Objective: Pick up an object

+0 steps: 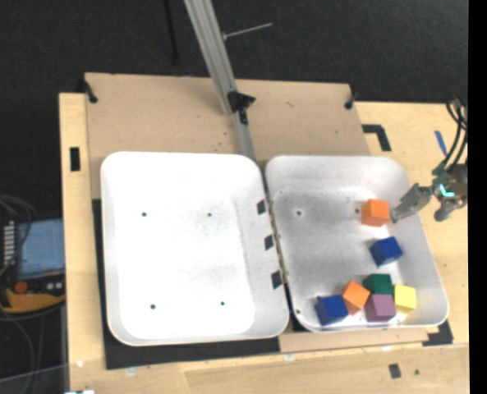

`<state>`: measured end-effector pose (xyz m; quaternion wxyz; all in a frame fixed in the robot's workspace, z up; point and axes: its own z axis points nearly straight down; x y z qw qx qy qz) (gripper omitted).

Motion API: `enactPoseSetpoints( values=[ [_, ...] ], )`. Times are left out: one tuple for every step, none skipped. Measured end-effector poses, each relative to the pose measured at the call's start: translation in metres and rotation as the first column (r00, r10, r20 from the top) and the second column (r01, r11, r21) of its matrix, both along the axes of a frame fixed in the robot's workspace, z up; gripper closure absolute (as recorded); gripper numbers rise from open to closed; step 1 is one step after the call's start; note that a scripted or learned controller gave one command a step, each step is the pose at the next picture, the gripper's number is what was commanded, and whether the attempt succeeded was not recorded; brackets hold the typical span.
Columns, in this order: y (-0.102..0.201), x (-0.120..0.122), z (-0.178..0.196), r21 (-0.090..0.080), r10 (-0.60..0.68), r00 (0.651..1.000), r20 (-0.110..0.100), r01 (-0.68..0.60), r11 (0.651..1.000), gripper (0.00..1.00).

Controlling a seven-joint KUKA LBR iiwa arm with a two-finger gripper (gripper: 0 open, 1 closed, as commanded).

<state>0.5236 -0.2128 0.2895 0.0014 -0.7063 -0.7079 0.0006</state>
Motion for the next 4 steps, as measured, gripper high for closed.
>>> enactPoseSetpoints(
  values=[
    [0.001, 0.001, 0.003, -0.001, 0.001, 1.000, 0.005, -0.001, 1.000, 0.00],
    [0.002, -0.009, -0.050, -0.002, -0.003, 1.000, 0.000, 0.003, 1.000, 0.00],
    [0.006, -0.013, -0.110, -0.001, -0.004, 1.000, -0.001, 0.004, 1.000, 0.00],
    [0.011, -0.012, -0.154, -0.007, -0.007, 1.000, 0.007, 0.007, 1.000, 0.00]
  ],
)
